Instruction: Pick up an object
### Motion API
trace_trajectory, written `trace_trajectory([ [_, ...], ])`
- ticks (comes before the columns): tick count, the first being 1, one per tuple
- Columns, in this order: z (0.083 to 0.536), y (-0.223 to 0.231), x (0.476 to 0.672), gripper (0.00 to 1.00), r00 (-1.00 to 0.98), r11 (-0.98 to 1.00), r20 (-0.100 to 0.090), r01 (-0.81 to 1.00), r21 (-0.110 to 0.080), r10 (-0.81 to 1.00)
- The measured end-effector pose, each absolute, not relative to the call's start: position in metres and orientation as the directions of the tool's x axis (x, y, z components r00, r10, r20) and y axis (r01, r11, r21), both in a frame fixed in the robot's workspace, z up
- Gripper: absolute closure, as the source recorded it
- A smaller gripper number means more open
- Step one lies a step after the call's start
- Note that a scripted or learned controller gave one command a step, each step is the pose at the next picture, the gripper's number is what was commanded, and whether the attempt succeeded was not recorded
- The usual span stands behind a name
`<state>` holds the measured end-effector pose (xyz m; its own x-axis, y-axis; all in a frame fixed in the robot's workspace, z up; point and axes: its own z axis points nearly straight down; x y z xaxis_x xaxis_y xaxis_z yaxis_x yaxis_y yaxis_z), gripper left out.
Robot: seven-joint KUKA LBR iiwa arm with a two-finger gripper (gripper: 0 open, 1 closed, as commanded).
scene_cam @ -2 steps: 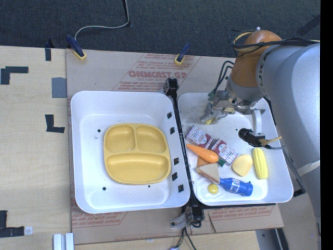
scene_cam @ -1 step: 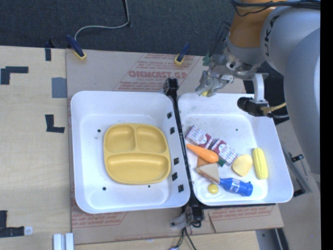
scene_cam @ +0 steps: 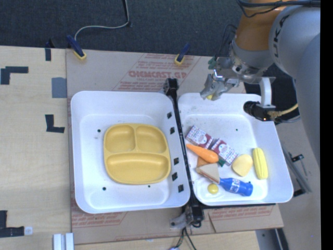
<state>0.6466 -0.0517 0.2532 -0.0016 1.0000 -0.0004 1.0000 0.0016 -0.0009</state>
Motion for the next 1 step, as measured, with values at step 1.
trace_trajectory([
  [1, 0.2693, -0.0578, 0.5541, 1.0, 0.0, 0.0, 0.0, 1.0, -0.002, 1.0],
])
